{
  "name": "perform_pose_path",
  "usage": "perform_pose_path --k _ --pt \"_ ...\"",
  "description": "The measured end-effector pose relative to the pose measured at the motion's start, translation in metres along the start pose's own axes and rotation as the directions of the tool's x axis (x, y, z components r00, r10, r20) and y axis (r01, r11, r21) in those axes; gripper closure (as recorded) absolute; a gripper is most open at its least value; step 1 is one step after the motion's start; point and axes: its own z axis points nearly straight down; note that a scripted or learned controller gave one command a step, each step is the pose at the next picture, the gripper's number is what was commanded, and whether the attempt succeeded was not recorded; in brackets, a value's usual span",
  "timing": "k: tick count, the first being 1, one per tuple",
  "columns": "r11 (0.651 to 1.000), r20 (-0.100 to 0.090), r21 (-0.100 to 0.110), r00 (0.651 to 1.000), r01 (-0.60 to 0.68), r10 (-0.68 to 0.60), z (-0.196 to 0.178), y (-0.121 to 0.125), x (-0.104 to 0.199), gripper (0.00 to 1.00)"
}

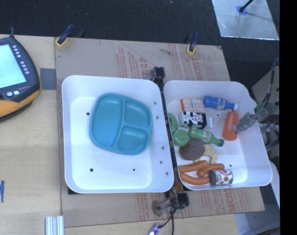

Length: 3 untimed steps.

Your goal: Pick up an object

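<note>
This is a robotics lab or test cell, not anyone's home. A wooden bench point(26, 151) carries a sheet of cardboard point(138, 58) held down with spring clamps point(64, 35), and two shallow white bins point(75, 131) sit on it side by side. A teach pendant point(9, 80) with a lit screen rests at the bench's corner. The right bin holds toy food and small bottles point(219, 102), plainly test props. Dark carpet point(114, 9) lies beyond, with a taped floor mark point(242, 10).

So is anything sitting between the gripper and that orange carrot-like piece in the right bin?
Nothing visible. The gripper is at the right edge of the orange piece, with no other item between them. The blue bottle lies just above, apart from both.
</note>
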Motion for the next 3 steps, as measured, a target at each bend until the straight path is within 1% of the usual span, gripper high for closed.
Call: perform_pose_path --k 1,2,3 --pt "1.000 0.000 0.002 1.000 0.003 -0.003 0.130 0.049 -0.005 0.00" --pt "1.000 0.002 0.002 1.000 0.006 -0.006 0.119 0.050 -0.006 1.00" --pt "1.000 0.001 -0.003 1.000 0.001 -0.001 -0.001 0.030 0.041 1.00"
